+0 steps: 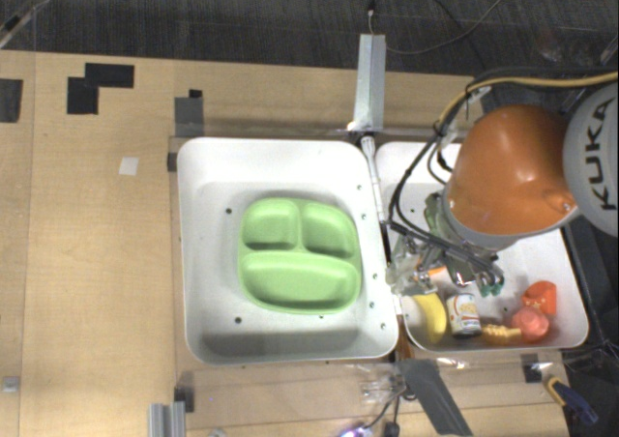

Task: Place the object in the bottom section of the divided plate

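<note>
On the wooden worktop [87, 261], the left bin [208, 232] holds the green divided plate [298, 253], well to the left of the jaws. In the right bin [571, 324] the jaws [440, 276] hang low under the orange-banded arm [508, 174]; whether they are spread or pressed together cannot be told. A banana [430, 315] lies just below them, a small can [465, 314] beside it, then red toy food [535, 309] further right.

The plate [299, 254] looks like smooth, matt green plastic, and both bins [208, 232] like smooth white plastic with a soft sheen. The bench [87, 261] shows pale wood grain, matt, while the post [368, 82] between the bins looks like brushed metal. The arm's orange band [510, 172] is glossy.
</note>
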